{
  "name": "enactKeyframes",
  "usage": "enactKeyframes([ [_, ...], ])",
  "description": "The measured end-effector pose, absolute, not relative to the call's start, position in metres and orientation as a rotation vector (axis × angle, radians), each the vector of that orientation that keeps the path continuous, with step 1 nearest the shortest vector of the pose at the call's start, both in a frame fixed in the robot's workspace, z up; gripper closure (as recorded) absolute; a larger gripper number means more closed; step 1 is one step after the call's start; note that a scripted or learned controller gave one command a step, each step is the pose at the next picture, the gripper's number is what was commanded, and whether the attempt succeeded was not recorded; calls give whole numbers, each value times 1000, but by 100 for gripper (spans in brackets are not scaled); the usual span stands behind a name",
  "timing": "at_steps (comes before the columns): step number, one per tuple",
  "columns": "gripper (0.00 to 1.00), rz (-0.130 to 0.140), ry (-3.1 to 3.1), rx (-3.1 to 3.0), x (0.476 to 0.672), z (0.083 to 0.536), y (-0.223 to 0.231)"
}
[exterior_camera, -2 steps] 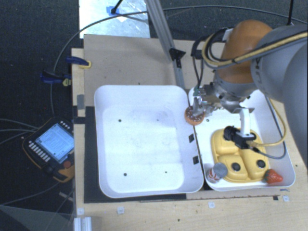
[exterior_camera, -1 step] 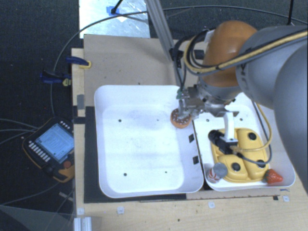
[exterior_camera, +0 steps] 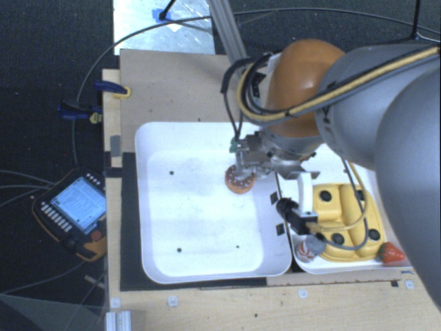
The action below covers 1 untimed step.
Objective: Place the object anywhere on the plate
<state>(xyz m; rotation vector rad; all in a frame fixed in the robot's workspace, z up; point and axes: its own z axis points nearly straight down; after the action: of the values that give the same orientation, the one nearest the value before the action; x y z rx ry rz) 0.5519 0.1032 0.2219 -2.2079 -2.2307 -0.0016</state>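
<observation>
Pincer hangs directly over the small round object. Whether it is spread or pressed together cannot be told, nor whether it grips anything. Just beneath its tip, the object is a brownish-orange disc with a speckled top. It lies flat on the smooth floor of the left white bin, and being round it shows no long axis. Right of the pincer, the other white bin holds a glossy yellow moulded piece with dark spots, and a red lump lies beyond it.
</observation>
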Motion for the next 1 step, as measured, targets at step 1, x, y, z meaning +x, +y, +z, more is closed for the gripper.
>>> enactKeyframes([
  [1,100,-1,-2231,-2209,543,213,154],
])
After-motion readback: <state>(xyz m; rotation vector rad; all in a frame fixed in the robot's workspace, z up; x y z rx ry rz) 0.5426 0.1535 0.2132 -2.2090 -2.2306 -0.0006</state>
